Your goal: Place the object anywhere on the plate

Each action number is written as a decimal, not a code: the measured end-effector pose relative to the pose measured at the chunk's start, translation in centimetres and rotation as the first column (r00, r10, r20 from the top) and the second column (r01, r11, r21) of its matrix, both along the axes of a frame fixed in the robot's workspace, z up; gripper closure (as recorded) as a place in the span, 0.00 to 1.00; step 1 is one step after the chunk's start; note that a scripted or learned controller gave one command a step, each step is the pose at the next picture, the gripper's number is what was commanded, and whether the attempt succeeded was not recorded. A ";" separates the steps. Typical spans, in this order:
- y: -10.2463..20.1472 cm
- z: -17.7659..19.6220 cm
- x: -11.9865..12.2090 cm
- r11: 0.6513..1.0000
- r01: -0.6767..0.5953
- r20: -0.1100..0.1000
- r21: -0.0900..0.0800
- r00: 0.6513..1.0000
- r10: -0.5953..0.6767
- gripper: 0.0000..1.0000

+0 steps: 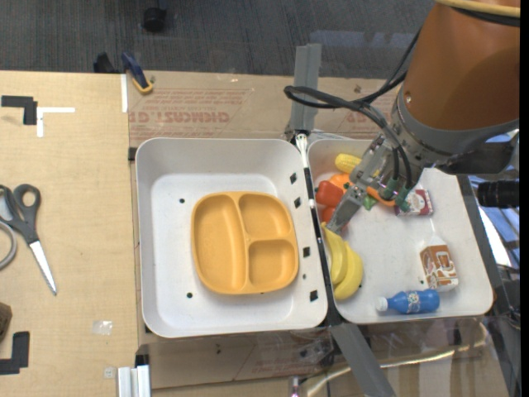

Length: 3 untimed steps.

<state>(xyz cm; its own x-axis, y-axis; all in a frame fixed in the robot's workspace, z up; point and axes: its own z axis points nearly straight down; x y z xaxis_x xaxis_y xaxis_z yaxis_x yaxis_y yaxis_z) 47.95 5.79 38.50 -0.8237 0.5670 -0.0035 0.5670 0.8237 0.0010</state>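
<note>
The gripper [351,201] hangs low over the right bin [471,246], near its upper left corner, and I cannot tell if it is released or clenched. Just beside it, at about nine o'clock, lies an orange block [330,193], touching or nearly touching the tip; whether it is grasped is not clear. At twelve o'clock from the gripper a yellow object [346,163] lies by the bin's back wall. At six o'clock, near the dividing wall, a banana [345,267] lies. At three o'clock a small red and white packet [419,203] lies; toward five o'clock a brown and white carton [439,266] and a blue bottle [412,303] lie on their sides. The yellow plate [245,242], with three compartments, sits in the middle of the left bin [157,222], at eight o'clock from the gripper, well apart. Scissors [29,230] lie far left on the bench [66,164].
</note>
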 end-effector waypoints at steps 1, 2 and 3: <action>5.0 4.8 -0.1 0.949 0.315 -0.002 0.000 0.949 -0.315 0.00; 1.3 -0.8 -0.1 0.819 0.574 -0.004 -0.002 0.819 -0.574 0.00; 1.6 -4.0 -0.1 0.725 0.689 -0.004 -0.002 0.725 -0.689 0.00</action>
